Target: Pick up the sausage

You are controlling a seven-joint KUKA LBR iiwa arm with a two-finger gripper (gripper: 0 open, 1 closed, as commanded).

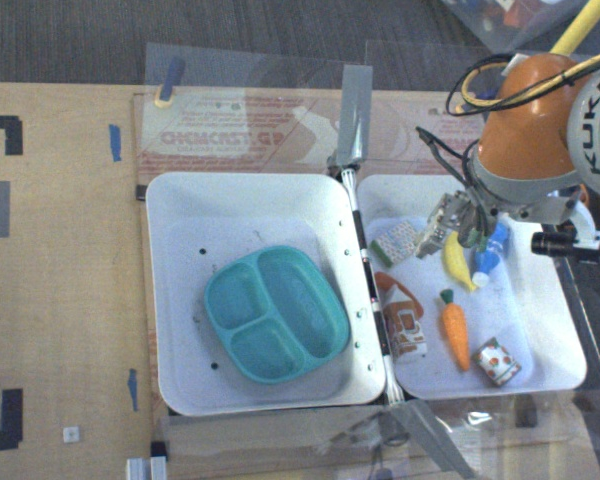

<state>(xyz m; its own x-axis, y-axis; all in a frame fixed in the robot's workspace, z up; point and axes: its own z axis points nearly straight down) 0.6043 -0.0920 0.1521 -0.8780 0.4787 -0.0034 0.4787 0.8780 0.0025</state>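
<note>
The sausage (396, 289) is a curved red-brown piece lying in the right bin (570, 353), close to its left wall. My gripper (452, 236) hangs over the upper middle of that bin, up and to the right of the sausage and apart from it. Its fingers are open, just above the top end of a yellow banana (459, 264), and nothing is held between them. The orange band of the arm (525, 118) covers the bin's far right corner.
The right bin also holds a grey mesh packet (398, 238), a blue bottle (489, 252), a carrot (455, 334), a brown printed wrapper (408, 330) just below the sausage, and a small box (497, 362). A teal divided plate (276, 314) lies in the left bin (180, 228).
</note>
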